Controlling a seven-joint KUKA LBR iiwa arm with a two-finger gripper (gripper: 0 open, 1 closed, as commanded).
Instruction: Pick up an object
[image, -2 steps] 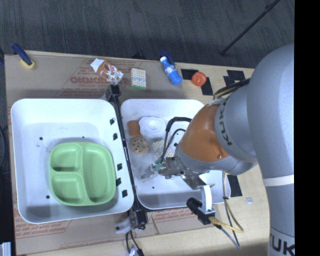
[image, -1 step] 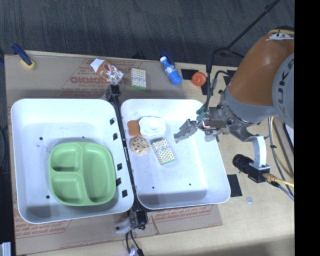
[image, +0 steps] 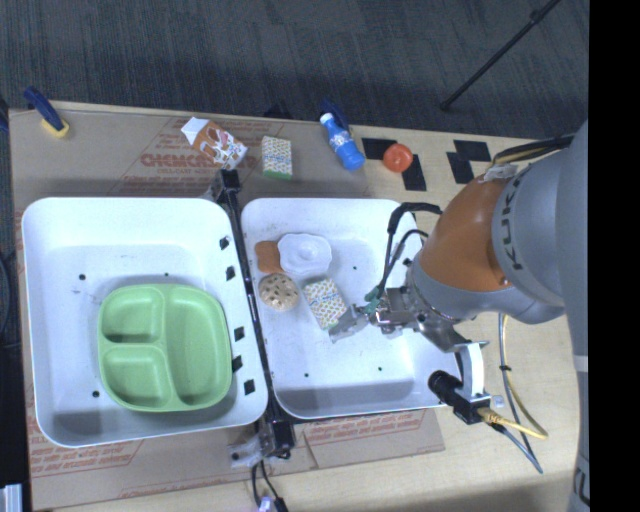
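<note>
We see two white bins (image: 60, 225), the left one carrying a pale green divided plate (image: 165, 347). In the right bin: a white lidded cup (image: 304, 252), a speckled tan cookie (image: 278, 291), a green-and-white patterned packet (image: 324, 301). On the tan worktop (image: 120, 135), a blue bottle (image: 342, 142) and an orange ball (image: 398, 157).

Legible markings, camera view

Grey arm (image: 545, 235): dark vertical lettering beside the orange band, reads "KU", remainder cut off. Cardboard sheet (image: 150, 160) under the bins: faded red print along the far edge, seems to begin "CHEM"; more red print along the near edge, not readable. Packets: print too small.
</note>
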